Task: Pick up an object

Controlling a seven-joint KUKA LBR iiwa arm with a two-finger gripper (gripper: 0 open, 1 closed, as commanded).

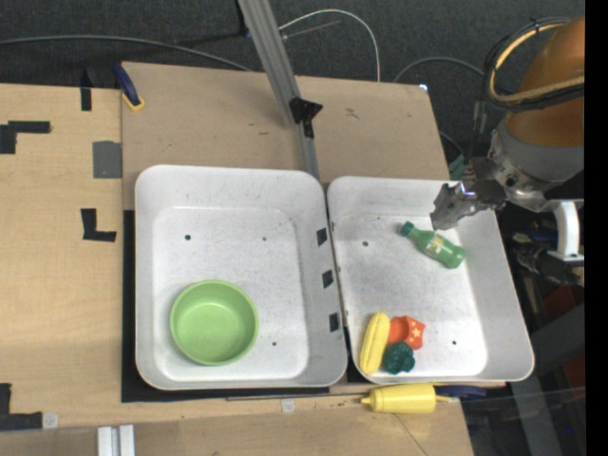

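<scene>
Dark grey carpet is showing behind a tan wooden bench [218,112] that is carrying two shallow white bins side by side. A grey metal pole [271,46] is slanting down from the top edge toward the gap between the bins, and thin cables are looping across the floor behind the bench.

The left bin [152,198] is holding a green bowl [214,322], which is sitting upright near its front left corner. The right bin [503,340] is holding a green bottle [434,244] with a yellowish label, lying on its side near the back right corner, its cap pointing toward the back left. Near the front left corner of the same bin a yellow corn cob [374,341], a small orange piece [406,331] and a dark green piece [399,358] are lying bunched together and touching. A yellow bottle [403,399] is lying on the bench just outside the front rim of the right bin.

The arm [546,93] is reaching in over the back right corner of the right bin. Its gripper [446,213] is pointing down just above the green bottle, close to the cap end; nothing is sitting between its fingers, and how wide the jaws are standing cannot be told from this angle
</scene>
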